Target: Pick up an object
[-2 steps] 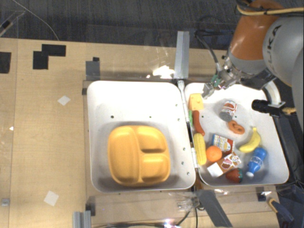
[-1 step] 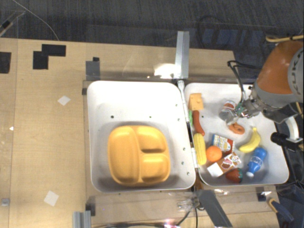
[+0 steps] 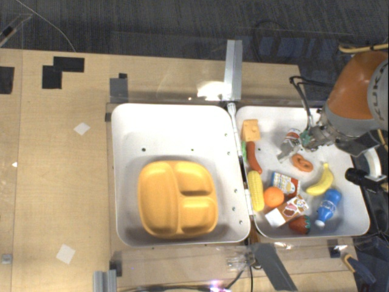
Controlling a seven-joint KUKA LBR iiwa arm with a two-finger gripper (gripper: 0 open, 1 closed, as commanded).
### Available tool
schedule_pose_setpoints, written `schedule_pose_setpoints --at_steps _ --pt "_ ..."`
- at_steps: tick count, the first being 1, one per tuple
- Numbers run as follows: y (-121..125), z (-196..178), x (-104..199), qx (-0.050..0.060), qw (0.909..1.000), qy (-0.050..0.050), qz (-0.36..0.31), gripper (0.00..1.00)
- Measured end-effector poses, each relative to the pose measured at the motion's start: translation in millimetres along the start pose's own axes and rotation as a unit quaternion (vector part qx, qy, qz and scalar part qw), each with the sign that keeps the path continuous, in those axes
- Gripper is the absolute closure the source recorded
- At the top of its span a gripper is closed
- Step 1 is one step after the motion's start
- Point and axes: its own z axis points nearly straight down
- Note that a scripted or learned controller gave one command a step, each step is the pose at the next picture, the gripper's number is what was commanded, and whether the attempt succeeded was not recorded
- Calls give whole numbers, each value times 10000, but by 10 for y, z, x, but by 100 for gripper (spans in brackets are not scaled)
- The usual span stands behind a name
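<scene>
Hovering low over the right-hand shallow white bin (image 3: 363, 224), the two-finger gripper (image 3: 296, 146) has nothing visibly lifted yet.

At lower right lie a blue plastic bottle (image 3: 326, 208), an orange ball-like fruit (image 3: 273, 197) and a curved yellow banana (image 3: 321, 181); higher, beside the gripper, sits a small red-orange ring-shaped toy (image 3: 302, 162). Whether the gripper is spread or closed cannot be told. The pick seems barely begun: grasping and lifting remain.
</scene>
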Motion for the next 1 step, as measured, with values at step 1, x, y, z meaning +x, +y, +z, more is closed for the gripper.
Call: schedule_pose_setpoints --at_steps 1 --pt "303 572 -80 -14 9914 -4 1308 0"
